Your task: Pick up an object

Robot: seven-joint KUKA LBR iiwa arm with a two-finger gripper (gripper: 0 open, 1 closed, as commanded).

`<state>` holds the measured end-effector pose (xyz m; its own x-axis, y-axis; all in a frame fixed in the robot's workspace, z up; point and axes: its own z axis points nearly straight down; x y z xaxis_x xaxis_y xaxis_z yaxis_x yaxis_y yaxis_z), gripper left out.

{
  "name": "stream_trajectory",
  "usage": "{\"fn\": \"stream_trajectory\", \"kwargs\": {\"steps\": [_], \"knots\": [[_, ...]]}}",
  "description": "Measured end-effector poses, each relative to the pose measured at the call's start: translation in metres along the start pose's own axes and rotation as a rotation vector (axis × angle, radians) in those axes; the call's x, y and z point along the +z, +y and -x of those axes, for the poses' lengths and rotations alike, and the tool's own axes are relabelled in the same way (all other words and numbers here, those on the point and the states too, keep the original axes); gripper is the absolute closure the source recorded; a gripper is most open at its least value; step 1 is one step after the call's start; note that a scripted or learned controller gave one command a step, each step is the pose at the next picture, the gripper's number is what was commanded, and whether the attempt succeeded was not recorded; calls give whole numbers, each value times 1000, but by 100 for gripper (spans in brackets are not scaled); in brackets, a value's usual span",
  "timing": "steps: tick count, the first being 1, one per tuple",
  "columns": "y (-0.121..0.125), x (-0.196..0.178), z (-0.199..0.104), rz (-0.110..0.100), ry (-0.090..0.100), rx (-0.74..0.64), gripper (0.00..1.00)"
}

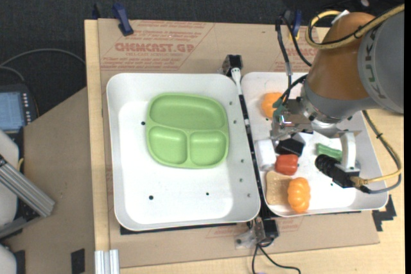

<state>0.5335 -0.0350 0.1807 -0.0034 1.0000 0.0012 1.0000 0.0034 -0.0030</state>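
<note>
Two bins: white and shallow, side by side on the counter [160, 42], near edges just beside each other.
Left bin [125, 157]: holds one green plate [187, 130].
Green plate: three compartments, lying flat in the far half of its bin.
Right bin [327, 205]: holds all the small loose items; the pincer hangs over its left half.
White block [264, 152]: against the left wall of the right bin.
Tan pad [275, 187]: flat at the near left corner, just nearer than the white block.
Orange ball [270, 103]: far left part of the right bin, beside the pincer.
Pincer [284, 131]: low over the bin, above the black piece; cannot tell whether it is wide or narrow, or whether it grips anything.
Black piece [290, 145]: just under the pincer, touching the red piece.
Red piece [287, 165]: between the black piece and the orange gourd.
Orange gourd [298, 194]: near edge, touching the tan pad.
Green piece [328, 151]: right of the black piece, apart from it.
Arm [350, 74]: grey with an orange band, covering the far right of the bin.
</note>
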Motion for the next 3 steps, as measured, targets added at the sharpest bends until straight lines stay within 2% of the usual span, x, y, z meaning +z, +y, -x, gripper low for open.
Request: {"fn": "stream_trajectory", "kwargs": {"steps": [1, 2, 3], "knots": [[-47, -3, -64, -4, 3, -3, 100], [-53, -167, -80, 21, 2, -2, 100], [-54, -281, -131, 19, 3, -4, 100]]}}
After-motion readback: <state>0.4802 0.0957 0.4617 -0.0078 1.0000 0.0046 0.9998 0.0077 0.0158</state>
